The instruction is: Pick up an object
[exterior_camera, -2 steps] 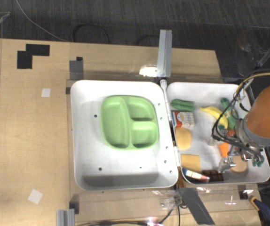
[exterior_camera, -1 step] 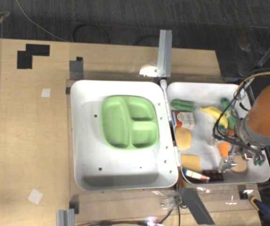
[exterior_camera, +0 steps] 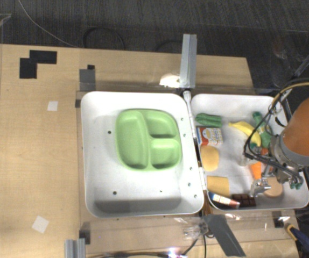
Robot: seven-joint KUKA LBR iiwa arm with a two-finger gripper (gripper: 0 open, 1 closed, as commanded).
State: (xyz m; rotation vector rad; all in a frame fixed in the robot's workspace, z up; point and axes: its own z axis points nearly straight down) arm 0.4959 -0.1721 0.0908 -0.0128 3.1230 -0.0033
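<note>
You have the gripper (exterior_camera: 263,187) low in the right bin (exterior_camera: 235,102) near the carrot (exterior_camera: 256,170), grip state unclear, so nothing looks picked up yet

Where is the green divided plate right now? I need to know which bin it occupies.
The green divided plate lies in the left bin, toward its upper middle, left of the divider from the right bin holding the toy food.
</note>
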